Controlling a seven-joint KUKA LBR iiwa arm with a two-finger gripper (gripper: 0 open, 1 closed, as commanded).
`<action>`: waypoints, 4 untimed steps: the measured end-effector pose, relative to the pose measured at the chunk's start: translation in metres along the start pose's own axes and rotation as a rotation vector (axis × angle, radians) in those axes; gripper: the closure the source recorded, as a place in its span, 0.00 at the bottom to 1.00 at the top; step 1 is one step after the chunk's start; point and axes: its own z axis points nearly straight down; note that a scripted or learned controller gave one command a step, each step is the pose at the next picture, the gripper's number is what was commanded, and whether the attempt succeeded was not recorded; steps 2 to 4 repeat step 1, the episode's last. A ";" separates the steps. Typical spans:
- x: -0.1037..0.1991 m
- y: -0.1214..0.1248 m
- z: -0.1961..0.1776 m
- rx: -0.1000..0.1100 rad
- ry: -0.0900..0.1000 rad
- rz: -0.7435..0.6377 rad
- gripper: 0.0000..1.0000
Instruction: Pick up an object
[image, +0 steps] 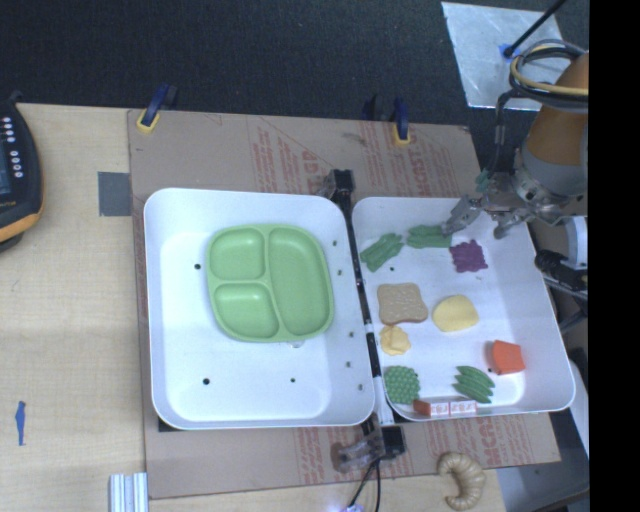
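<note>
We saw the claw (484, 217) poised over the far edge of the right bin (530, 300), near its far right corner, with the grey arm (555, 140) and its orange band reaching in from the right. Its two fingers (461, 215) were splayed wide apart, and nothing sat between them.

The nearest things to the claw were a purple grape cluster (468, 256), lying just beside it toward the near side, between the two fingers' lines but lower in the bin, and a dark green leafy piece (429, 237) just beside the left finger, whose tip seemed to touch or nearly touch it; we could not tell which. A second green piece (381, 250) lay further toward the bin's left edge.

In the middle of the right bin lay a slice of toast (401, 303) and a yellow lump (455, 314), apart from each other. A smaller yellow piece (395, 340) lay near the left edge. Along the near edge we saw a round green item (401, 382), a green pea pod (473, 384) and, toward the right edge, an orange block (507, 356).

The left bin (180, 350) carried a green divided plate (269, 282) at its centre. On the desk (70, 330), past the near edge of the right bin, lay a tan croissant (463, 478).
</note>
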 end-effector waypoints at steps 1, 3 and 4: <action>-0.022 -0.002 0.052 0.008 0.001 -0.001 0.00; -0.022 -0.002 0.052 0.008 0.001 -0.001 0.00; -0.022 -0.002 0.052 0.008 0.001 -0.001 0.00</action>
